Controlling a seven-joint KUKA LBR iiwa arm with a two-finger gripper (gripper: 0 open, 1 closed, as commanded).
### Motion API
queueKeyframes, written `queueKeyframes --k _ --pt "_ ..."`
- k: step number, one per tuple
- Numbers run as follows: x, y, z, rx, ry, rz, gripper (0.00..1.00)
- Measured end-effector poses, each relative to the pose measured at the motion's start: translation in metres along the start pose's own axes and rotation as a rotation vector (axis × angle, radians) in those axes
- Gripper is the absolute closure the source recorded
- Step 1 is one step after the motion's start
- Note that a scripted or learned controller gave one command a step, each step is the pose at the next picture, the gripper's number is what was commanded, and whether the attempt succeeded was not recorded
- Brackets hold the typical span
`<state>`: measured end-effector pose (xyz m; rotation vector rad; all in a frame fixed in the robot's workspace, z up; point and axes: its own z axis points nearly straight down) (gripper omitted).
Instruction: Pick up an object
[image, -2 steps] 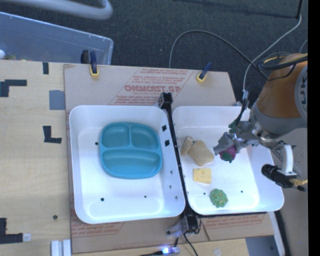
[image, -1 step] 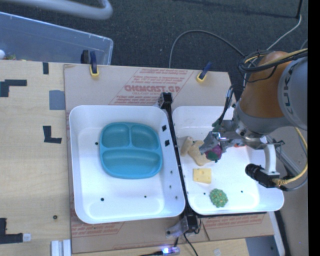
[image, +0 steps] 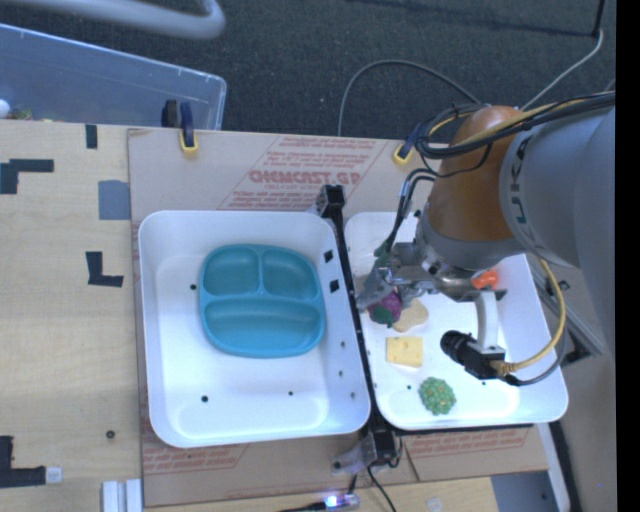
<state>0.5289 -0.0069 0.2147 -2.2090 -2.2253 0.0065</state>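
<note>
- Two shallow white plastic bins sat side by side on the bench, the left bin and the right bin, their inner walls touching along a black-clipped seam.
- One light-blue three-compartment plastic tray lay in the left bin, slightly above the middle; it was the single loose item there, with bare white floor all round it, widest along the bin's near edge.
- In the right bin I counted four small items in view: one purple-and-green toy piece, one pale cream flat piece, one yellow square cheese-like slice and one green knobbly broccoli-like toy.
- The purple-and-green piece and the cream piece touched each other close to the bin's left wall; the yellow slice lay just below them, apart; the green toy lay nearer the bin's near edge.
- One grey arm with an orange band reached in from the right and covered the upper half of the right bin.
- Its end effector hung directly over the purple-and-green piece, beside the dividing wall; I could not tell how it was set, nor whether it gripped that piece.
- Open floor in the right bin remained along the near edge, to the right of the green toy.
- One black cylindrical fitting with a yellow cable hung off the arm, over the bin's middle, right of the yellow slice.
- Two yellow clamps held the board's far edge.
</note>
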Motion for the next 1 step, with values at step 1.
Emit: queueKeyframes --k 1 --pt "0.0645 0.0037 0.0036 -0.001 -0.001 -0.002 1.0"
